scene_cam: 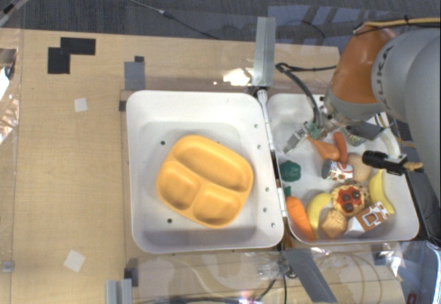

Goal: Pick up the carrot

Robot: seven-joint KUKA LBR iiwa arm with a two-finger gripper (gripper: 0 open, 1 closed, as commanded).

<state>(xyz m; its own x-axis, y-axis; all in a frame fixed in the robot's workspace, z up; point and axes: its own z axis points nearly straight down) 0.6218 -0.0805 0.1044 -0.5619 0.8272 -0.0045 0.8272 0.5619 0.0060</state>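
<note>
In the right bin (289, 106), an orange carrot-like piece (326, 149) with a green tip lies slantwise in the upper middle. My gripper (307, 134) hangs right at that green end, touching or just above it. I cannot tell whether it has hold of the piece. A second orange, tapered carrot (299, 216) lies against the bin's lower left wall, well apart from the gripper. The grey arm with its orange band (358, 75) comes in from the upper right.
A yellow divided plate (203, 178) sits in the left bin (145, 130). The right bin also holds a dark green piece (290, 171), a red sausage-like piece (340, 146), a banana (381, 192), a small pizza (349, 198), a cracker (333, 223) and a yellow fruit (317, 206), packed closely.
</note>
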